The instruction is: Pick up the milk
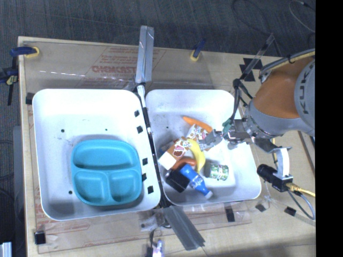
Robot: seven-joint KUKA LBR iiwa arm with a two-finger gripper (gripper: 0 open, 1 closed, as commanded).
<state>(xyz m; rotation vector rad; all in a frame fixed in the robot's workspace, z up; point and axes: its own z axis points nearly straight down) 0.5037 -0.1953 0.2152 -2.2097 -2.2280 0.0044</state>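
Milk (172, 155) carton (orange-brown and white) lies tilted; end effector (217, 135) grip state unclear.

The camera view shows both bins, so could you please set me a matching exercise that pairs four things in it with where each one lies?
Things:
1. light blue plastic divided tray
2. yellow banana
3. small green can
4. blue bottle with a white cap

Places:
A. right bin, near its front wall
B. left bin
C. right bin, right of the banana
D. middle of the right bin, amid the pile

Pairs: 1-B, 2-D, 3-C, 4-A
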